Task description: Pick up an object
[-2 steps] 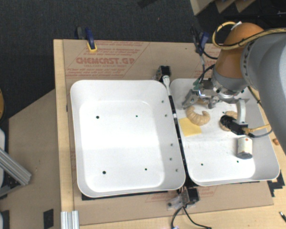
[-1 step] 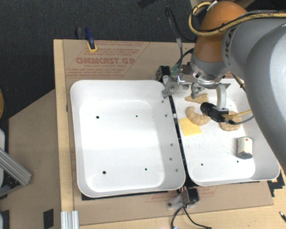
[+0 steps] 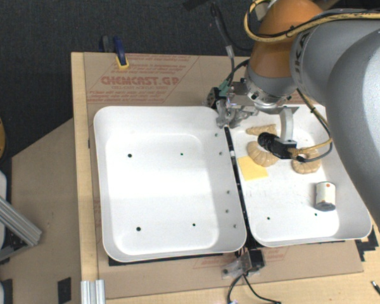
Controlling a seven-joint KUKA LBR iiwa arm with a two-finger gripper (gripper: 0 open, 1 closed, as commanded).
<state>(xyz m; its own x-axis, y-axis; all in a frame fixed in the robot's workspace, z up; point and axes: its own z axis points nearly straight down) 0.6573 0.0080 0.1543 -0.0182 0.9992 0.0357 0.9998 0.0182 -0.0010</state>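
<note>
Desk carries a brown board printed with red lettering. Two shallow white bins sit on it side by side, rims touching along the middle. A blue clamp grips the board's far edge.

Left bin: white floor with a few small dark dots.

Right bin holds all the loose things. A yellow slab lies flat near the shared rim. A tan curved piece lies at the far end. A second tan piece touches the slab's far right corner. A third tan piece lies further right, apart from the slab. A white cylinder with an orange end lies on its side near the bin's right wall, well apart from the rest.

Arm, grey with an orange band, reaches in from the right. Pincer hangs over the far end of the shared rim, just left of the far tan piece. Nothing seen pinched in it. Whether it is spread or pressed together: cannot tell.
</note>
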